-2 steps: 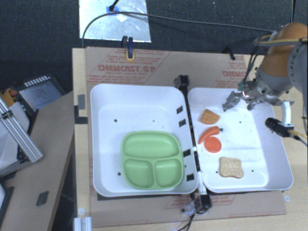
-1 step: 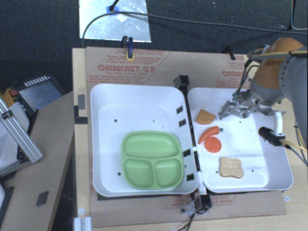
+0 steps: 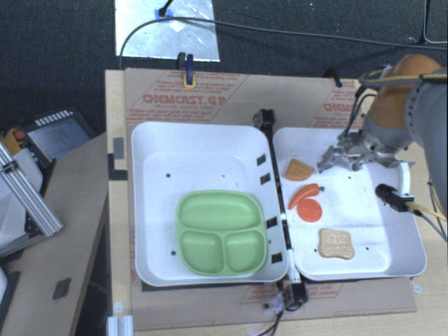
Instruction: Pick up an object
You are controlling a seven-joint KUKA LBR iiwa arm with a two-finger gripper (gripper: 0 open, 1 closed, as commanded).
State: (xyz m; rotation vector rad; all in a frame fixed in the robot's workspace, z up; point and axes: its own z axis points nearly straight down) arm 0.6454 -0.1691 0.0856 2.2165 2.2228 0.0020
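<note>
dark carpet surrounds a pale bench [image 3: 77, 243] topped with a printed cardboard sheet [image 3: 210, 93], and two shallow white bins sit on it side by side. nearest the camera, in the left bin [image 3: 161, 159], a green divided plate [image 3: 220, 231] lies toward the front edge with its three compartments facing up. beside it, in the right bin [image 3: 392, 257], a slice of toast [image 3: 336, 243] lies flat near the front. just behind the toast sits a round red tomato slice [image 3: 310, 211], and touching its upper edge is a small orange carrot [image 3: 304, 193] lying at a slant. further back, close to the divider between the bins, rests an orange chip-shaped wedge [image 3: 299, 169]. to the right of that wedge, the gripper [image 3: 332, 161] hangs low over the back part of the right bin, its two metal fingers [image 3: 327, 163] spread apart with nothing between them, near the wedge but apart from it. the grey arm [image 3: 402, 117] with its orange band reaches in from the right. at the far back, a shiny metal plate [image 3: 166, 18] lies on the carpet with a cable crossing it.
</note>
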